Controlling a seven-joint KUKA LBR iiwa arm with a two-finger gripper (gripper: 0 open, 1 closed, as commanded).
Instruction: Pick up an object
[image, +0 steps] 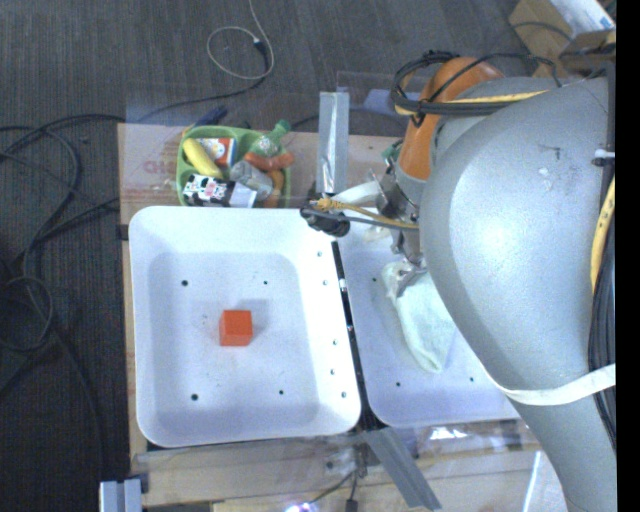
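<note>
A small orange-red cube (236, 327) lies near the middle of the left white bin (160, 400). In the right white bin (372, 370) a pale, soft cloth-like object (425, 325) lies against the arm's side. The grey arm (520, 220) with its orange band (445, 85) covers most of the right bin. My gripper (398, 262) hangs low over the back left part of the right bin, just above the pale object and largely hidden by the arm. It is well to the right of the cube.
Behind the left bin, a green basket (232, 165) holds several toy items. An upright metal post (333, 140) stands at the back between the bins. Yellow and black cabling (328, 208) juts from the wrist over the divide.
</note>
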